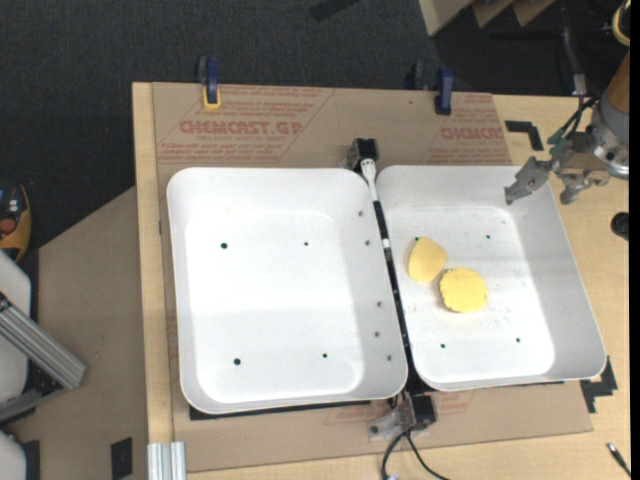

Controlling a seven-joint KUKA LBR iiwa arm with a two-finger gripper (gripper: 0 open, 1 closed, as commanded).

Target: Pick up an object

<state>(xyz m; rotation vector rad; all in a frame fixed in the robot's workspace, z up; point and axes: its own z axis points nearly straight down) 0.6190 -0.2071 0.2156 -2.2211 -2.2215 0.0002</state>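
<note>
Worktop (pixel 160 218), carrying two white bins. Left bin (pixel 200 208), beside the right bin (pixel 560 258). Right bin holds two yellow discs touching: round disc (pixel 463 290) at its middle, paler disc (pixel 426 259) just left of it. Hand (pixel 548 178) above the right bin's far right corner, fingers spread, holding nothing. Best approach: descend centred on one disc.

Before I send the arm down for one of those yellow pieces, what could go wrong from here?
1. The two yellow pieces lie touching or overlapping in the right bin, so closing on one could nudge or drag the other.
2. The gripper sits over the bin's far right corner, well away from them; a straight descent would likely meet the rim or bare floor.
3. Both pieces look flat, so the fingers may slide over them.
</note>
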